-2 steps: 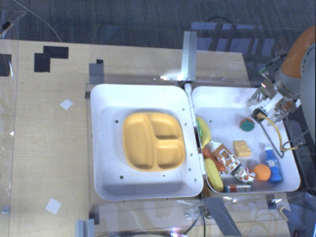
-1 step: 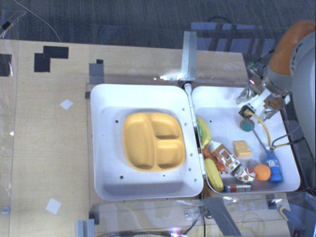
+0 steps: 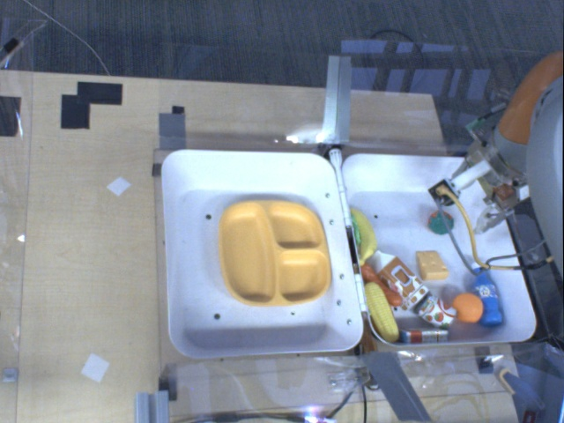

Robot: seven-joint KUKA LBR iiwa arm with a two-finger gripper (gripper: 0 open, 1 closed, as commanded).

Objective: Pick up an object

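Observation:
My gripper [image 3: 471,192] hangs over the back right part of the right bin [image 3: 397,170], coming in from the grey arm [image 3: 538,122] at the right edge. A small teal round object [image 3: 441,223] lies just below and left of it. Further forward lie a tan block [image 3: 431,263], an orange ball [image 3: 468,307], a blue bottle [image 3: 487,297], a yellow corn cob [image 3: 381,309], a patterned box [image 3: 401,278], a yellow-green piece [image 3: 361,233] and a red marker [image 3: 425,335]. I see nothing held in the gripper.
The left bin [image 3: 189,236] holds a yellow divided tray [image 3: 273,251]. A yellow cable [image 3: 465,245] trails from the gripper across the right bin. A metal post [image 3: 337,104] stands behind the wall between the bins.

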